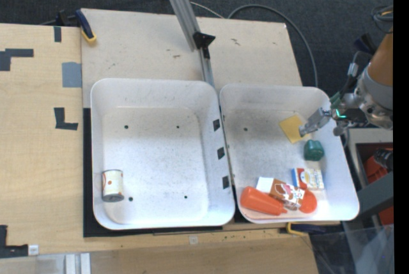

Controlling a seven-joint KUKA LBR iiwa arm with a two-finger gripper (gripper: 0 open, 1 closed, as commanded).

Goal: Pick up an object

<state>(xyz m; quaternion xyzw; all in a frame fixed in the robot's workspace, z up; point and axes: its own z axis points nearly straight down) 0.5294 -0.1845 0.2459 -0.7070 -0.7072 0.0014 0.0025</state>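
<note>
Looking down from the camera view, two white bins are sitting side by side on the bench. The left bin [156,97] is holding a small can [112,185] in its near left corner. The right bin [268,103] is holding more things. A yellow sponge [291,128] is lying toward its far right side. A dark green thing [313,151] is sitting just near of the sponge, a bit to the right. Along the near edge an orange carrot [262,201] is lying next to a small snack packet [287,192] and a little box [308,178].

The gripper [316,119] is reaching in from the right, hanging just beside the sponge's right edge. I cannot tell how the claw is set or whether it is touching anything.
</note>
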